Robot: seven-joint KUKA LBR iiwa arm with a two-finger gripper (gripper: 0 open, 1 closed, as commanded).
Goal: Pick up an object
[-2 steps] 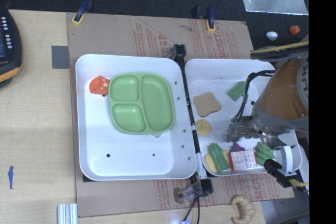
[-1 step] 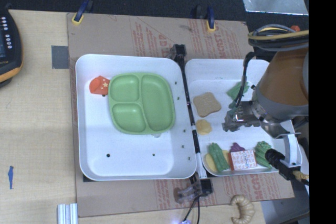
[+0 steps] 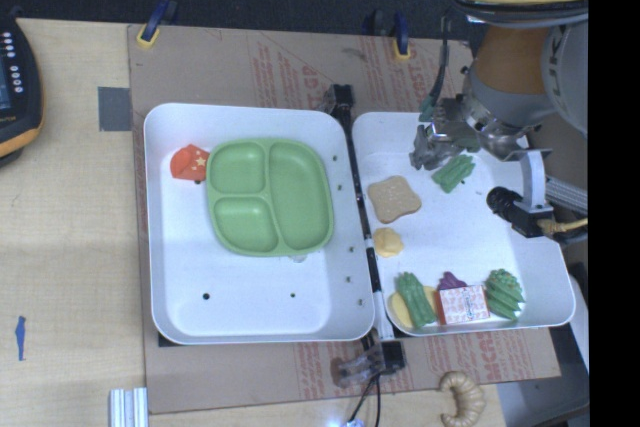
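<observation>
My gripper (image 3: pixel 432 152) hangs low over the back of the right bin (image 3: pixel 470 235), under the grey wrist with the orange band. A small green vegetable piece (image 3: pixel 455 172) lies right beside it, at its lower right; whether they touch is unclear. In front of it sit a tan bread slice (image 3: pixel 394 199) and a small yellow piece (image 3: pixel 387 241). Along the front edge of this bin lie two green vegetables (image 3: pixel 412 299) (image 3: pixel 505 292), a purple piece (image 3: pixel 452 281) and a red-and-white box (image 3: pixel 463 305).
The left bin (image 3: pixel 200 305) holds a green divided plate (image 3: pixel 270 195) and a red toy (image 3: pixel 188 162) at its back left. A tan curved object (image 3: pixel 462 397) lies on the bench in front of the right bin. A control pendant (image 3: pixel 15 85) rests at the far left.
</observation>
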